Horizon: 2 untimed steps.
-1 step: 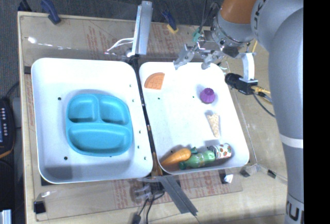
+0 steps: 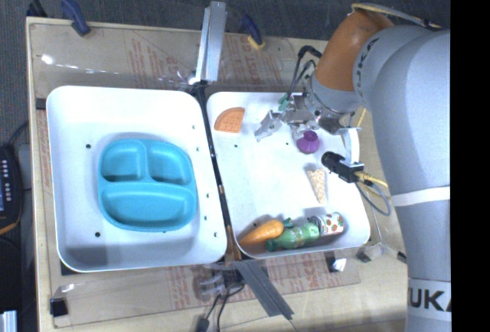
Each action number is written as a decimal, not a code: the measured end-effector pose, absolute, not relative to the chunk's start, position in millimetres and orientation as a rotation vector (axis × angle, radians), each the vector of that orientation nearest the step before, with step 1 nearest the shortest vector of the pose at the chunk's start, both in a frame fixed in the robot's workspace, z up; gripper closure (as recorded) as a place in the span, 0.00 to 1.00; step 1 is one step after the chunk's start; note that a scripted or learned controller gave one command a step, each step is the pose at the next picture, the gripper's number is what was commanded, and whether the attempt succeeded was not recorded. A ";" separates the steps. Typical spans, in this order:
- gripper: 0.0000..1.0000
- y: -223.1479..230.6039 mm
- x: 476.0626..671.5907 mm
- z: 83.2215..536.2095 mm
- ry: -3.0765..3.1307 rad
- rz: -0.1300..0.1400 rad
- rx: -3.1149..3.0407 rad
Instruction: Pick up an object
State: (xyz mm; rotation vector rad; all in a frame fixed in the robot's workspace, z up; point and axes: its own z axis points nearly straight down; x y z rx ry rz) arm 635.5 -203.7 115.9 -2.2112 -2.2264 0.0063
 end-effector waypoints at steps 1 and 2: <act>0.00 -150.4 507.2 91.5 -2.226 0.002 -2.212; 0.00 -188.4 545.4 91.9 -2.228 0.000 -2.213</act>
